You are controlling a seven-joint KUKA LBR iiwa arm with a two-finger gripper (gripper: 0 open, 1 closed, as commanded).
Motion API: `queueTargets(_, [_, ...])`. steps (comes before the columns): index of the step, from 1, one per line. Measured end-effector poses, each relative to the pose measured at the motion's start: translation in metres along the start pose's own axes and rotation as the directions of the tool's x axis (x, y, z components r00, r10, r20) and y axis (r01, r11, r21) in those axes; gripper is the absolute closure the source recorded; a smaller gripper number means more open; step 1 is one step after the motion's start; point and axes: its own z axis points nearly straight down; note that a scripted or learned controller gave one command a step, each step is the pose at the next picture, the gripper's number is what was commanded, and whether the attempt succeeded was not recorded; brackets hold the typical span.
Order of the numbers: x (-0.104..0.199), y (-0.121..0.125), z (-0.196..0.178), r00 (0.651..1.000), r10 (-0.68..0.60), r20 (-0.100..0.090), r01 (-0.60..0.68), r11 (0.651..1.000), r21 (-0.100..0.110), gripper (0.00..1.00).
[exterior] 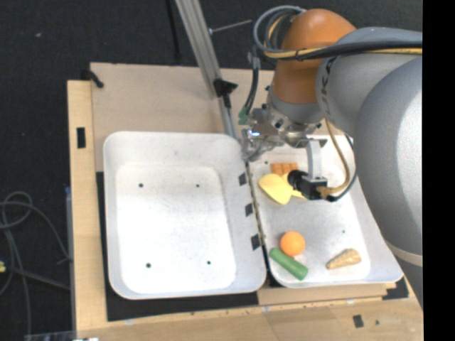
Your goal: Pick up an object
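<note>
Hand [253, 146]: over the top left corner of the right bin [334, 222], at the rim shared with the left bin [170, 219]. Whether it is apart or together cannot be told.

Yellow piece [276, 189]: likeliest pick. It is nearest the hand, just toward the bin's near side and slightly right. Its long axis runs upper left to lower right, with the rounded end toward the rim.

Ball [292, 244], green cylinder [288, 264], tan wedge [344, 259]: near end of the bin, farther off.

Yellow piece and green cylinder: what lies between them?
In the camera view, the orange ball lies between the yellow piece and the green cylinder, close to the cylinder.
</note>
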Motion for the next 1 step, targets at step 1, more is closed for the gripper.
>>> queueTargets(1, [0.0480,0.0206,-0.0178,1.000,0.000,0.000,0.000,1.000,0.000,1.00])
